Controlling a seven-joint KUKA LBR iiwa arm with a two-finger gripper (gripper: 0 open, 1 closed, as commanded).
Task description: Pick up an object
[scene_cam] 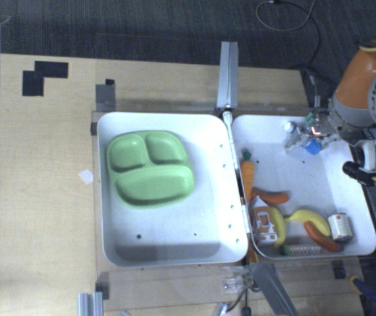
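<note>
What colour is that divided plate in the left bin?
Light green, plain with no pattern. The divided plate shows best in the camera view.

The light wooden bench point(43, 196) carries 2 shallow white bins side by side, the left bin point(168, 245) and the right bin point(346, 196), their inner walls touching. Black patches point(43, 76) mark the bench's far-left area, and a small white scrap point(85, 175) lies just left of the left bin.

1. My arm point(365, 87) reaches in from the right, and my gripper point(309, 133) hangs over the right bin's point(346, 176) far end.
2. A carrot point(247, 178), a banana point(301, 217) and sausages lie near its front.
3. A green divided plate point(150, 168) sits in the left bin point(168, 242).
</note>
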